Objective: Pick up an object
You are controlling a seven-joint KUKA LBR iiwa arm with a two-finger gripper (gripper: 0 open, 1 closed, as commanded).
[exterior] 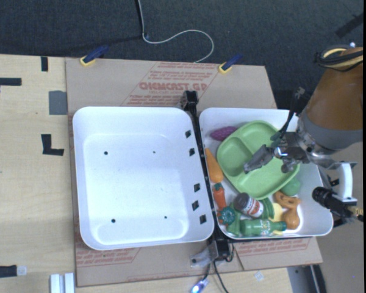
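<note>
The gripper [269,155] is hovering over the right bin [322,227], directly above the green divided plate [256,157]; how far it is spread cannot be told from this angle, and nothing is visibly lying between its parts. The plate is sitting tilted beneath the gripper, resting on other items. A purple object [222,131] is peeking out beyond the plate's far-left edge. An orange carrot-like toy [214,167] is lying to the gripper's left, against the bin wall. Nearer the camera, below the gripper, a small dark-capped jar [249,205], a green bottle [256,227], a teal piece [227,215] and an orange-yellow toy [288,203] are crowding together. The left bin [85,163] is standing well left of the gripper, on the bench [24,176].
</note>
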